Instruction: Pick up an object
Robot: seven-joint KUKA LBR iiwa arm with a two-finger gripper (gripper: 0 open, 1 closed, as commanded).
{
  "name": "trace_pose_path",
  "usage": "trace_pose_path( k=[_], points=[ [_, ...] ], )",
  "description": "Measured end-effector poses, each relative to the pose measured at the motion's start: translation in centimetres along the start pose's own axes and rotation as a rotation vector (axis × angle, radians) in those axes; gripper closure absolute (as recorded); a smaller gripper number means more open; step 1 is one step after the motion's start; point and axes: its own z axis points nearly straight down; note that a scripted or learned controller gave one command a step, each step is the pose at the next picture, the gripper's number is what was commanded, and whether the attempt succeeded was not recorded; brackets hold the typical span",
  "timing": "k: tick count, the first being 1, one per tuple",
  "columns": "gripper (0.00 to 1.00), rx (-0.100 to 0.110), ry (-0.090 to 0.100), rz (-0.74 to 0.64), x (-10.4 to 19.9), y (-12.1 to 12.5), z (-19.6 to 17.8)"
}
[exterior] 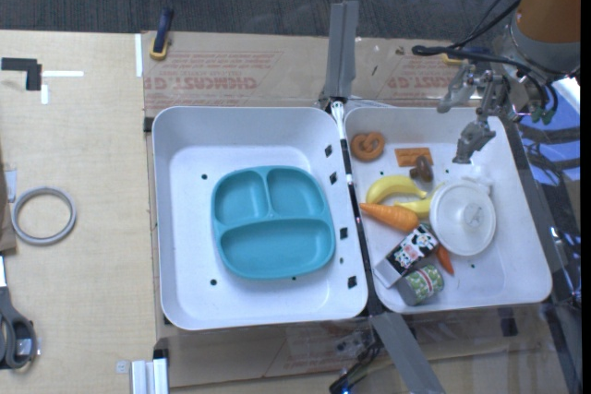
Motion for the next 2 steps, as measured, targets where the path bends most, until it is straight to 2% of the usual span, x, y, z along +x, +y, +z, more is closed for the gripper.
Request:
trace_pose_path(
  k=[1,2],
  points=[
    [0.0,0.0,-0.001,0.029,3.0,0.4,16.8],
    [0.0,0.0,0.0,0.061,5.8,1.5,16.8]
  ],
)
